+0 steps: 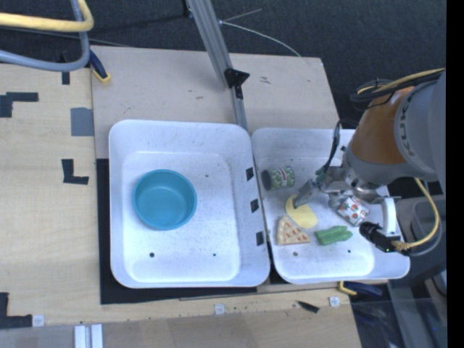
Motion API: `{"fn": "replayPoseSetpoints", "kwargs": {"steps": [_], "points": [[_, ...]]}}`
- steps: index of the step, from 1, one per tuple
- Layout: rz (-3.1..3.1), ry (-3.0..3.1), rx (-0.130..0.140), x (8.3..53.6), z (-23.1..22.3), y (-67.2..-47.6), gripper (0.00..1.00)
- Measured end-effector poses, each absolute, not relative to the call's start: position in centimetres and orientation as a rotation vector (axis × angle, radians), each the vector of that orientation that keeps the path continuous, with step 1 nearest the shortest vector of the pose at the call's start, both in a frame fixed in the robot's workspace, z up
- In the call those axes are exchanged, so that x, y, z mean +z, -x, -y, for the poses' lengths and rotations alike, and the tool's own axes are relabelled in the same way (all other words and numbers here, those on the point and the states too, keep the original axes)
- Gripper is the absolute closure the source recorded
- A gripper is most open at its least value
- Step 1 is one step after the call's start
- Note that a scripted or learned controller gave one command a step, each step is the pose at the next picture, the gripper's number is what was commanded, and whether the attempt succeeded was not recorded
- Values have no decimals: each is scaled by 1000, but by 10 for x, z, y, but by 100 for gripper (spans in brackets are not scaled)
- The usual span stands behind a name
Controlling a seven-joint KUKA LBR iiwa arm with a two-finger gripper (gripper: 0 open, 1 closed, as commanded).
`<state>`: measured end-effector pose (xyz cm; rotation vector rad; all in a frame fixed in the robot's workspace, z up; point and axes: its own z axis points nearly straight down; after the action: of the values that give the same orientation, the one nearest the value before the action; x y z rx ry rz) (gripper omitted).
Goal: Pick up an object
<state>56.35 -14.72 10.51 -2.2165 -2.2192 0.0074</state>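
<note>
Camera view from above: in the right bin (384,267), the gripper (308,192) is lowered over a yellow toy (303,216), beside a waffle piece (291,233) and a green piece (333,234). Whether anything is grasped cannot be told. The approach step is judged under way; closing and lifting are called for next.

wooden bench (43,216), dark carpet floor (362,20)
</note>
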Motion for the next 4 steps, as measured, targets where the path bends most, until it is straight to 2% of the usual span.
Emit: {"fn": "replayPoseSetpoints", "kwargs": {"steps": [1, 2, 3, 4], "points": [[2224, 2215, 4, 118, 146, -564, 100], [2224, 2221, -1, 180, 145, -565, 100], [2224, 2220, 0, 208, 145, -565, 100], [2226, 2215, 0, 215, 89, -584, 100]]}}
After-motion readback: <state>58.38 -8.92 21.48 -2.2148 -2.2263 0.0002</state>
